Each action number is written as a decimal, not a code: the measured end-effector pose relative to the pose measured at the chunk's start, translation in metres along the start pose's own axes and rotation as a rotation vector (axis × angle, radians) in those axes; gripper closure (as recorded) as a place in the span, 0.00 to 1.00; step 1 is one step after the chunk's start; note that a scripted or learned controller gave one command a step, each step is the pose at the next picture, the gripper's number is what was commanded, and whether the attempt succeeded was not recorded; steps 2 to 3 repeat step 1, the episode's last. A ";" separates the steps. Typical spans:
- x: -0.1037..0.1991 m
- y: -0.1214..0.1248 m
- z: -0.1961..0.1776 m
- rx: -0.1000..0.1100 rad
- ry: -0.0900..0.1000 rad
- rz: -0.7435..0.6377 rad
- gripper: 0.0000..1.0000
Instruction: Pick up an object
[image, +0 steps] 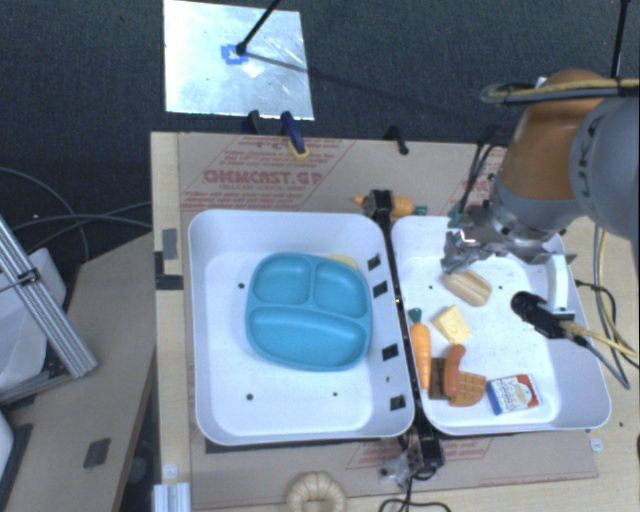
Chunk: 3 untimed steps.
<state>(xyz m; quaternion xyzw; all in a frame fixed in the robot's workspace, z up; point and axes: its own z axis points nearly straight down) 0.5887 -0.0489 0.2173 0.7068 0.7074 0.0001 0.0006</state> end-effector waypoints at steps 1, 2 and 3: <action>-0.011 0.012 -0.012 -0.002 0.000 0.000 1.00; -0.011 0.012 -0.012 -0.002 0.000 0.000 1.00; -0.011 0.012 -0.012 -0.002 0.000 0.000 1.00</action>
